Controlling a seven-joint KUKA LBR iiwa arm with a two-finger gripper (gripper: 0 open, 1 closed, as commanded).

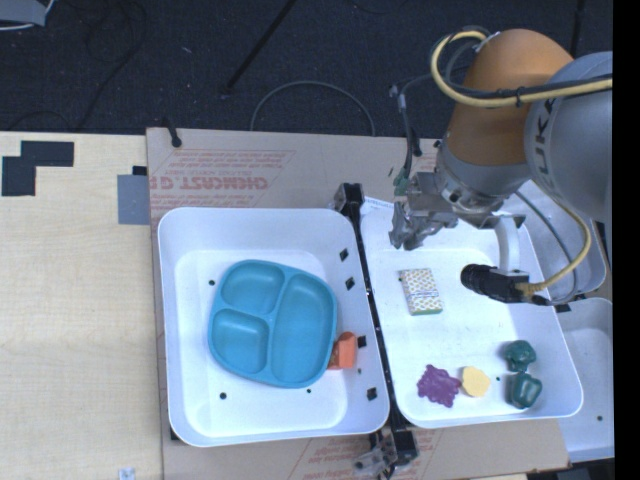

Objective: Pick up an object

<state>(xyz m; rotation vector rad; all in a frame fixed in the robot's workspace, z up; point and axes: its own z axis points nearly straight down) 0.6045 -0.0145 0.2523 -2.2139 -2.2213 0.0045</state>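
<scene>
Gripper (412,230) hangs over the far left part of the right bin (560,408); whether it is open or closed, I cannot tell. Nearest thing is the patterned card (421,291), lying just below it toward the camera, long axis running near to far, apart from the gripper.

Dark carpeted floor (200,48) strewn with cables (310,93) lies behind a pale wooden bench (70,308).

Red print on the cardboard sheet (240,173) under the bins reads upside down and blurred, seemingly "CHEMCAST GP", and more red print at the sheet's near edge is too cut off to read.
</scene>
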